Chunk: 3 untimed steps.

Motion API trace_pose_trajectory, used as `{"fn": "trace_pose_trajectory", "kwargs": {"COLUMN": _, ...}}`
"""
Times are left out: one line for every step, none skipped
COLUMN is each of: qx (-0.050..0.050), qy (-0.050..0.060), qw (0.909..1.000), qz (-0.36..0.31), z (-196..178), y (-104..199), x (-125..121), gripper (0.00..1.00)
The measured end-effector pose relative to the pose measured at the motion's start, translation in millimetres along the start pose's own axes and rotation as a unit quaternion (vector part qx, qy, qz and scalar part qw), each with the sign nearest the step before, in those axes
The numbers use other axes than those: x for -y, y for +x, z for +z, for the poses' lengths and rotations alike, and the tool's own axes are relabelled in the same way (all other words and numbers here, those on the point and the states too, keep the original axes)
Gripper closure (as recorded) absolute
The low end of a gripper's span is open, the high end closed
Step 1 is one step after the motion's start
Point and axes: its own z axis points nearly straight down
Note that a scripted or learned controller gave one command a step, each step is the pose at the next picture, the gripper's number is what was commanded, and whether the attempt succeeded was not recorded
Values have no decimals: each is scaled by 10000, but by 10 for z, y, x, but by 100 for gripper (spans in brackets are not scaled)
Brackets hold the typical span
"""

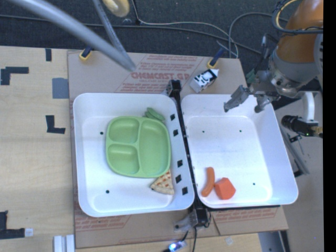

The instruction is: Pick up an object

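In the right bin (262, 140) an orange sausage-shaped piece (209, 181) lies near the front left, with a red-orange block (224, 188) touching its right side. The left bin (89, 140) holds a green divided plate (138, 146), a waffle-patterned slice (164, 182) at the plate's front right edge, and a small green item (154, 114) behind the plate. My gripper (247, 102) hangs over the right bin's back rim, open, with nothing between its two fingers. It is far behind the orange pieces.
A black divider with clips (181, 146) runs between the bins. A small black-and-white object (203, 79) sits on the cardboard behind the bins. Cables cross the dark floor at the back. A grey pole (68, 22) slants across the upper left.
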Motion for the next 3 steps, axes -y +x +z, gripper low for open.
{"fn": "trace_pose_trajectory", "kwargs": {"qx": 7, "qy": -54, "qw": 10000, "qz": -15, "z": -63, "y": 3, "x": -18, "gripper": 0}}
{"fn": "trace_pose_trajectory", "kwargs": {"qx": 9, "qy": -24, "qw": 10000, "qz": -9, "z": 583, "y": -18, "x": -21, "gripper": 0}}
{"fn": "trace_pose_trajectory", "kwargs": {"qx": 10, "qy": -34, "qw": 10000, "qz": -11, "z": 1030, "y": -3, "x": 26, "gripper": 0}}
